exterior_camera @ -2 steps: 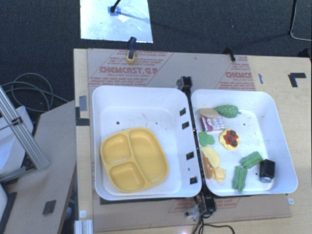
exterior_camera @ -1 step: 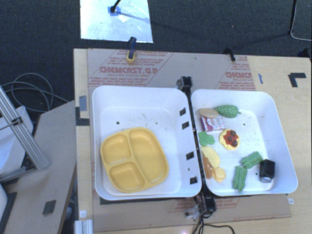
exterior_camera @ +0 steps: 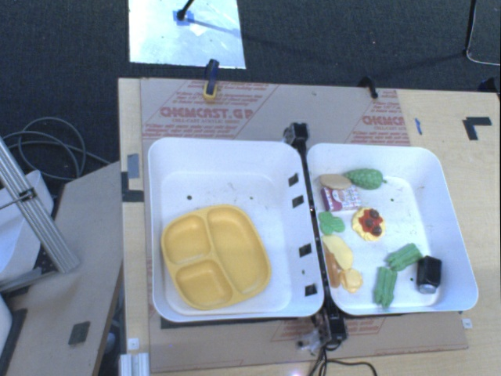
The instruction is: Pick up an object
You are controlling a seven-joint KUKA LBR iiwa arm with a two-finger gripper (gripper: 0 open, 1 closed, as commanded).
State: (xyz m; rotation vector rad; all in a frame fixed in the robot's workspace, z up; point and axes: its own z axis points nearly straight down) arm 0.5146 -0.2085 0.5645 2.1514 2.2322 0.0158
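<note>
The right bin holds several toy food pieces. A green leafy piece and a tan oval piece lie at its far left, with a red and white carton just below them. A small green piece and a yellow round piece with red dots sit mid-bin. A pale yellow piece and orange pieces lie along the left wall. Two green pods and a black can rest near the front right.
The left bin holds a yellow three-compartment tray. Black clips run along the divider between the bins. Cardboard lies under both bins. A metal frame stands at the left.
</note>
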